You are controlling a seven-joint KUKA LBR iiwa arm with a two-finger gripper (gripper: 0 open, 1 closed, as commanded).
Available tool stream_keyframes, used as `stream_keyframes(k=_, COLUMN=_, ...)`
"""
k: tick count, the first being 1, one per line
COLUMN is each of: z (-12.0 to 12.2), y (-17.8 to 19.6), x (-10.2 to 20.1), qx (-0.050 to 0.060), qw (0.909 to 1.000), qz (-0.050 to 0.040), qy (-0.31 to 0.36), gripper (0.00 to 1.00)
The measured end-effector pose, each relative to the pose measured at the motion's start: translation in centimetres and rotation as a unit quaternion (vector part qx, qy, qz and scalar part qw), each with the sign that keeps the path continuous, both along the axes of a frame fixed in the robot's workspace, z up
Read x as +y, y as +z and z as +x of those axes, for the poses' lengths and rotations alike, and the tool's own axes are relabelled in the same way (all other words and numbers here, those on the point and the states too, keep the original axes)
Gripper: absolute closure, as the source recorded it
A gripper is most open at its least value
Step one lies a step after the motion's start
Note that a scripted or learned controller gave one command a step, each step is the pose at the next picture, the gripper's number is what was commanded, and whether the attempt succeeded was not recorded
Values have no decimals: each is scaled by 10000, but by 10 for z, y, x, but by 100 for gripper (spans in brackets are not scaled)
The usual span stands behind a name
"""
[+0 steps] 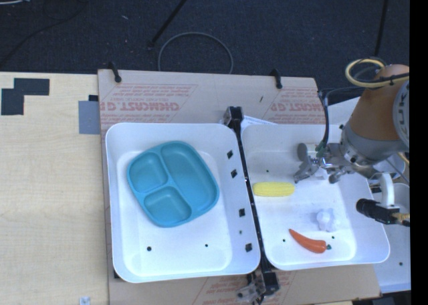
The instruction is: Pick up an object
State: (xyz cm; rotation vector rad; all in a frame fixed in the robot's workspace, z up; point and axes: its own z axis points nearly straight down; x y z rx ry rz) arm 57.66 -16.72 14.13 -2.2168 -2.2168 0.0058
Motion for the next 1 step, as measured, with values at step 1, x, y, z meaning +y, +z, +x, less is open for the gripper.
stream_keyframes(k=1, z=-1, y=-54, x=2, qx=0, qw=10000, qz=1, qy=-3, gripper=0)
